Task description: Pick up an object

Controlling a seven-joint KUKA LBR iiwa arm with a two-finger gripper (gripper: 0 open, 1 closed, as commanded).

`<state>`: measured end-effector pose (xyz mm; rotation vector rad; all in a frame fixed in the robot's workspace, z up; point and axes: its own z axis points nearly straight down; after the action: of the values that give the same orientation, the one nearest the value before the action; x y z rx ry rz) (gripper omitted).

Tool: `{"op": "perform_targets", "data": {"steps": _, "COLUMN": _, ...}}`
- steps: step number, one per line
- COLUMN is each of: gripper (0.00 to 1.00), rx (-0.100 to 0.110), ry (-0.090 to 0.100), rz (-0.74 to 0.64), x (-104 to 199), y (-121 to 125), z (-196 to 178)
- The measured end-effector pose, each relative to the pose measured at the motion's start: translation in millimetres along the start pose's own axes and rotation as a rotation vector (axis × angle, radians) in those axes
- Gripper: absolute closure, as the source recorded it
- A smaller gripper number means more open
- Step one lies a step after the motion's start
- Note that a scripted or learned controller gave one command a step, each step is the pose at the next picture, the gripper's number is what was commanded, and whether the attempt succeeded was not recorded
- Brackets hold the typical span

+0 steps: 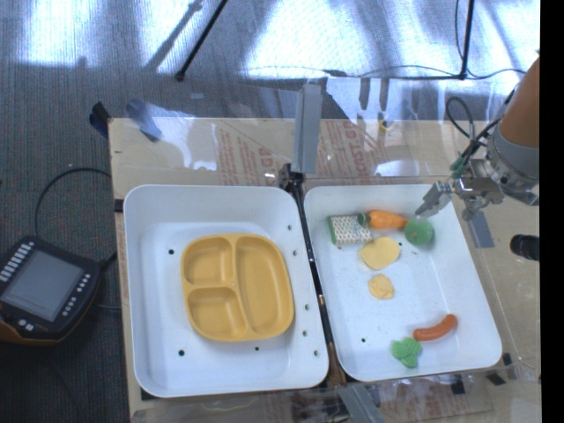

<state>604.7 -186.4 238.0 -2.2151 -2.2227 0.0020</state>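
While my gripper (456, 203) hangs spread and holding nothing over the right bin (458, 302), the green ball (419, 232) sits just below-left beside the carrot (386, 220); I should centre over it, then descend straight.

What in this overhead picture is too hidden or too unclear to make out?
- Gripper: small and blurred in the camera view; its grip state is unreadable.
- Arm: cut off by the right edge.
- Green and white block: too small to identify.
- Right bin: its near edge is partly covered by blurred clutter.
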Motion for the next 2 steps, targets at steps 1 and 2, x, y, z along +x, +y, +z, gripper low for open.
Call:
{"op": "perform_targets", "data": {"steps": 1, "gripper": 0.00, "rx": 0.000, "ry": -0.001, "rz": -0.026, "x": 4, "y": -21, "z": 7}}
{"op": "perform_targets", "data": {"steps": 2, "gripper": 0.00, "rx": 0.013, "ry": 0.004, "rz": -0.182, "x": 59, "y": 15, "z": 136}}
